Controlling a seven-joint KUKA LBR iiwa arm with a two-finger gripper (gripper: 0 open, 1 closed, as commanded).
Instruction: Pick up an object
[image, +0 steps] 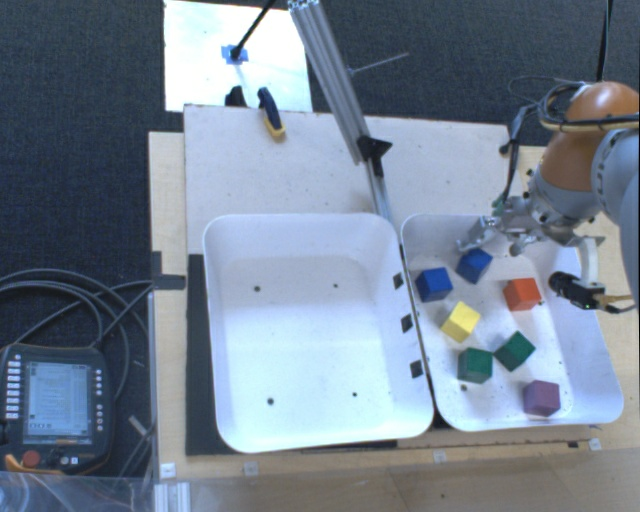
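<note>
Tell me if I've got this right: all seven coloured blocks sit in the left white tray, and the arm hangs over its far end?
Not quite. The blocks, such as the yellow block and purple block, sit in the right tray, not the left tray. The camera view shows this. There are seven, and the arm does hang over that tray's far end.

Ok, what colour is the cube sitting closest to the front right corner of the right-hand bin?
Purple cube; the camera view shows it clearly.

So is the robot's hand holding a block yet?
Gripper: it is over the right bin, just above the dark blue block; whether it is open, shut or gripping cannot be told.
</note>
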